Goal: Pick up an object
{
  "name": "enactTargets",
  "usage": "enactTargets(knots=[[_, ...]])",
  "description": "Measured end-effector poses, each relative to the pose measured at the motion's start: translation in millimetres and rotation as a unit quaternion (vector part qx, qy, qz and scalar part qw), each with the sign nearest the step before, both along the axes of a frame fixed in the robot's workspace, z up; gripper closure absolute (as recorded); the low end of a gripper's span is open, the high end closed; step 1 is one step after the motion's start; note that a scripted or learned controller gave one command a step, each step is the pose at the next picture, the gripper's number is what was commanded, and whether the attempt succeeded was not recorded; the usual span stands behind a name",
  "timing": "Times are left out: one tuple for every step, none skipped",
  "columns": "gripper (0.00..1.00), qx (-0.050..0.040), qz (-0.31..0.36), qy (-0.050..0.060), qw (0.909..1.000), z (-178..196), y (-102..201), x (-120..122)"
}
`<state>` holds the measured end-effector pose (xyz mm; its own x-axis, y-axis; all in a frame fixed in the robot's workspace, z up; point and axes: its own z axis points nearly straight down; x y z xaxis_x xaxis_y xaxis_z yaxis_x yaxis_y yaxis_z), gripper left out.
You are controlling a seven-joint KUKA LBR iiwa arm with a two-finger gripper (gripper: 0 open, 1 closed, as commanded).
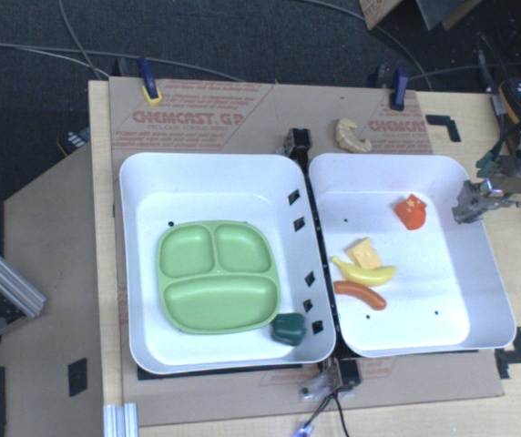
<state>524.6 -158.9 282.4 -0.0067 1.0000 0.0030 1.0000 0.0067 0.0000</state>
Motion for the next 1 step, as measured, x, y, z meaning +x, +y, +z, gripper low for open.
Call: enactTargets(knots=[[1.00,-0.0002,-0.001,0.001,1.0000,-6.0,43.0,-5.8]])
